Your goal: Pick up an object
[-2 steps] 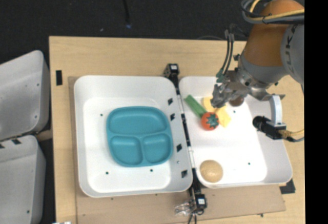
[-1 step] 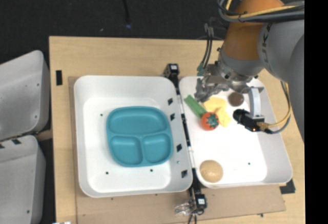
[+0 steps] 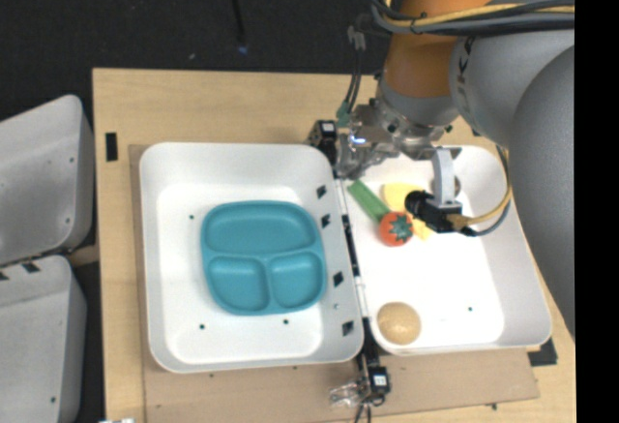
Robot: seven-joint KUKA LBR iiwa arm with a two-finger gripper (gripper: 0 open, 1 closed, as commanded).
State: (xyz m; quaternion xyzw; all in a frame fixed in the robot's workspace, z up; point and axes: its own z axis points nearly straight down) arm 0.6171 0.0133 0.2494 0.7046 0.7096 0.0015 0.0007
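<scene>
Gripper (image 3: 372, 160) sits low at the right bin's (image 3: 484, 310) far-left corner, its state cannot be told. Green stick (image 3: 368, 197), yellow piece (image 3: 397, 194) and red tomato-like toy (image 3: 394, 228) cluster by that bin's far-left side; tan ball (image 3: 397, 322) fills its near-left corner, right half open. Left bin (image 3: 164, 218) holds 1 teal divided tray (image 3: 261, 254) centrally, margins free.

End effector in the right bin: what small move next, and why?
Probably a short shift toward the red tomato-like toy, then down. The end effector sits at the right bin's upper left corner over the green piece, which lies hard against the wall. The tomato looks more exposed.
</scene>
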